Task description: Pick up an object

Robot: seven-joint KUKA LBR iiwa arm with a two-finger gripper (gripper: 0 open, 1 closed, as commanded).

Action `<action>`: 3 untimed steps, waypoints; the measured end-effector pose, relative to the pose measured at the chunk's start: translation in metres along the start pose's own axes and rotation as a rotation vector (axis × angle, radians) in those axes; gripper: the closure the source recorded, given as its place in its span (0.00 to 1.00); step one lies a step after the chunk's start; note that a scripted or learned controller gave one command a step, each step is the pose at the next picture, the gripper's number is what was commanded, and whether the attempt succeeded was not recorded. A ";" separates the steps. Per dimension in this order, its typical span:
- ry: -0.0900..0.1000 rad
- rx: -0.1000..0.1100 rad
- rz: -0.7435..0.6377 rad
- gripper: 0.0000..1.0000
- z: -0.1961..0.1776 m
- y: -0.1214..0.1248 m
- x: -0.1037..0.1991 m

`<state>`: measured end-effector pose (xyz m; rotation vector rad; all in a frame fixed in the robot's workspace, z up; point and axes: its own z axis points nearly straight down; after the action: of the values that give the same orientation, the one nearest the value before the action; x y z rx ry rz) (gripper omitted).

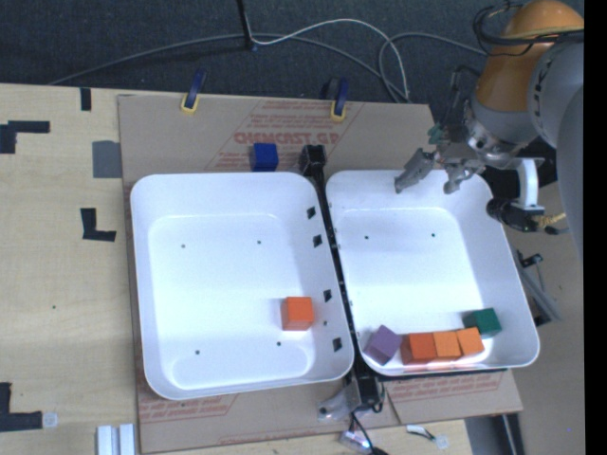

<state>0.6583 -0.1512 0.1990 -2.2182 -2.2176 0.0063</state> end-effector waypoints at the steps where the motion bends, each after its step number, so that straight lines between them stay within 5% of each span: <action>1: -0.001 -0.006 -0.001 0.00 -0.003 0.001 0.000; 3: 0.000 -0.002 -0.001 0.00 0.112 0.004 -0.001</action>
<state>0.6614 -0.1517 0.0867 -2.2181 -2.2197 0.0045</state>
